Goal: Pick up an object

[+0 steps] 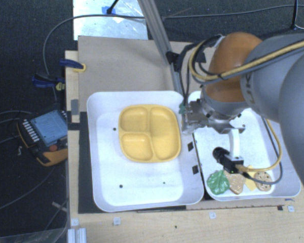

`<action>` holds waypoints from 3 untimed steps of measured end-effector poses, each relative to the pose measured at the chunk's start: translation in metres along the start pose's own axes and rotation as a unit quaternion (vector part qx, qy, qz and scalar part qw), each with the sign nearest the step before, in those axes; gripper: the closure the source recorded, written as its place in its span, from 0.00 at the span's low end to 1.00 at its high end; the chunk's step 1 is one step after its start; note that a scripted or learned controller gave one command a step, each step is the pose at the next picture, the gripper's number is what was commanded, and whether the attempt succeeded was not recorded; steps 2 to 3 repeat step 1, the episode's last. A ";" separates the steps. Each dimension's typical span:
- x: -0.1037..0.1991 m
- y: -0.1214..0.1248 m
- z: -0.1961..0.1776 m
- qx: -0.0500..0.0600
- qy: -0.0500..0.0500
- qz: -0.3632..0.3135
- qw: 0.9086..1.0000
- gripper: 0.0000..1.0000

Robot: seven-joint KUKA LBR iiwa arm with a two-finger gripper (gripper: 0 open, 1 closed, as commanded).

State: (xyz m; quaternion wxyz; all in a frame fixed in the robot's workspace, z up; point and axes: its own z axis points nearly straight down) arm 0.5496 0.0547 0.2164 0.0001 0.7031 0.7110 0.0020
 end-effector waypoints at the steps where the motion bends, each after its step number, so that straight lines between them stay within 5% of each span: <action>1: 0.052 0.008 0.007 0.001 0.000 0.000 1.000 1.00; 3: 0.052 0.008 0.007 0.001 0.000 0.000 1.000 1.00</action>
